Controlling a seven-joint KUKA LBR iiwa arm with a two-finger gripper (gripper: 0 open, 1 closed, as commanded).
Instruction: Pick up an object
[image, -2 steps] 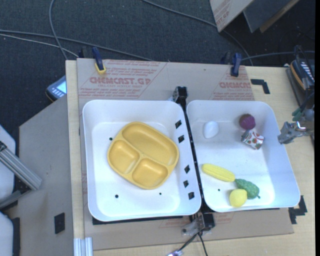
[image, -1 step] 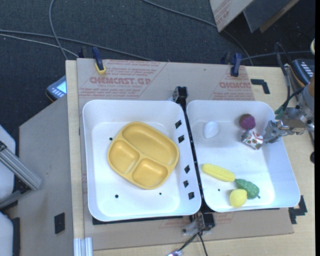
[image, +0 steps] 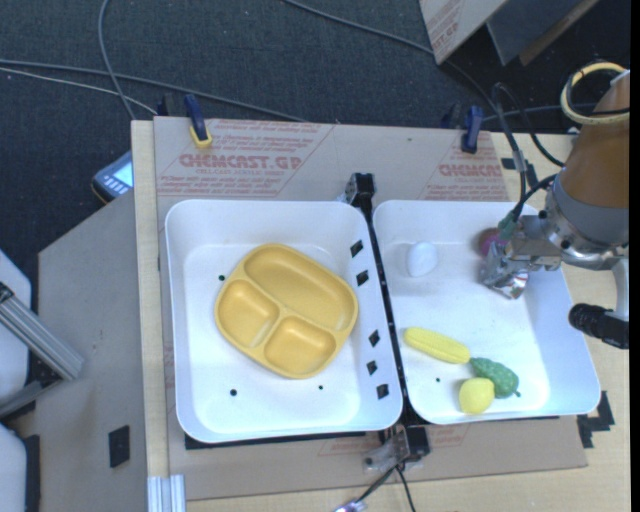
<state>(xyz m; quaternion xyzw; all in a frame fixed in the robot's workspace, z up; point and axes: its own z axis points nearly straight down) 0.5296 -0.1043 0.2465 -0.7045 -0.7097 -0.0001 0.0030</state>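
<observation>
Nearest us, we are seeing a yellow ball (image: 476, 395) touching a green toy (image: 497, 375), a corn cob (image: 436, 345) just behind, all in the right bin (image: 560, 400). Farther back, the gripper (image: 505, 280) is hovering beside a white egg (image: 421, 259); its finger state we cannot tell.

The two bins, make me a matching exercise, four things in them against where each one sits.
Things:
1. yellow divided plate
2. white egg-shaped object
3. yellow corn cob
4. gripper

Places:
A. right bin, near its far-left corner
B. over the right bin's far right part
C. middle of the left bin
D. right bin, centre-left, just above the green piece

Pairs: 1-C, 2-A, 3-D, 4-B
</observation>
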